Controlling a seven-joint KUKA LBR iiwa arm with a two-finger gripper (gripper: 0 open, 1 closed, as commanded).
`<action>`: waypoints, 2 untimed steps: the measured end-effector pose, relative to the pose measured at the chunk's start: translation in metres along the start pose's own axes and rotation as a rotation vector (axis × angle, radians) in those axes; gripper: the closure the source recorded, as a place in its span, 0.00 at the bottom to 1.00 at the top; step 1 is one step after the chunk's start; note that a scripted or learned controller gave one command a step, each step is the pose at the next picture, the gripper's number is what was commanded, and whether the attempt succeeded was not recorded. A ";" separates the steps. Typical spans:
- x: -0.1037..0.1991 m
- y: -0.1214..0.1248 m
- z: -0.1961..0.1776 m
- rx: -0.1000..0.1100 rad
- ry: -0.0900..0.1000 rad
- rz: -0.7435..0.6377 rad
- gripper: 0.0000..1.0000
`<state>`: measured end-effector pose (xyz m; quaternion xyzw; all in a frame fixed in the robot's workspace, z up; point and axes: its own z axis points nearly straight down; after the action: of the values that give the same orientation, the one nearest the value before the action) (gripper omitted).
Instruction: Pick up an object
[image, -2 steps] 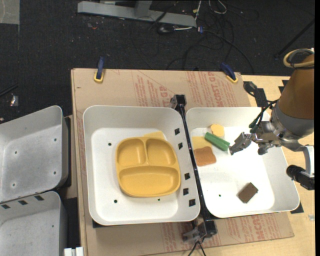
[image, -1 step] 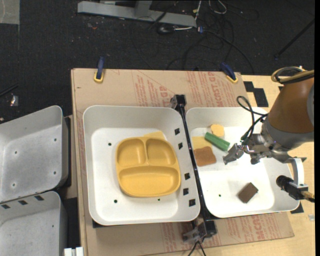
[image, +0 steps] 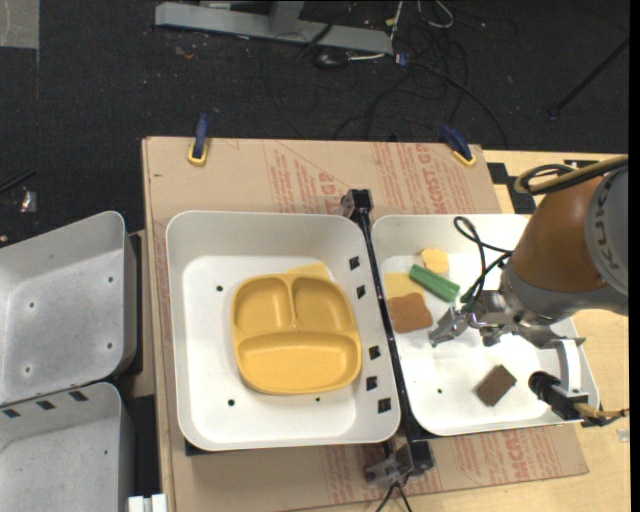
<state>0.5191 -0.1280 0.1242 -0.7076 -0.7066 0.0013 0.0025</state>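
In the right bin (image: 440, 400) lie a brown square piece (image: 410, 314), a green stick (image: 434, 283), a yellow round piece (image: 435, 261) and a dark brown block (image: 495, 384). My gripper (image: 462, 327) hangs over the middle of this bin, just right of the brown square piece and above-left of the dark brown block. I see nothing between its fingers. The grey arm with its orange band (image: 565, 250) reaches in from the right.
The left bin (image: 195, 300) holds a yellow divided tray (image: 296, 334). A black divider (image: 375, 300) runs between the two bins. Cables (image: 480, 260) trail over the right bin's far side. A white lid (image: 60, 300) lies off the bench at the left.
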 end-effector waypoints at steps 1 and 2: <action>0.001 -0.001 0.034 -0.001 0.000 0.000 0.00; 0.000 0.000 0.022 -0.005 -0.001 0.002 1.00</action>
<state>0.5192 -0.1275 0.1019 -0.7084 -0.7058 0.0000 0.0004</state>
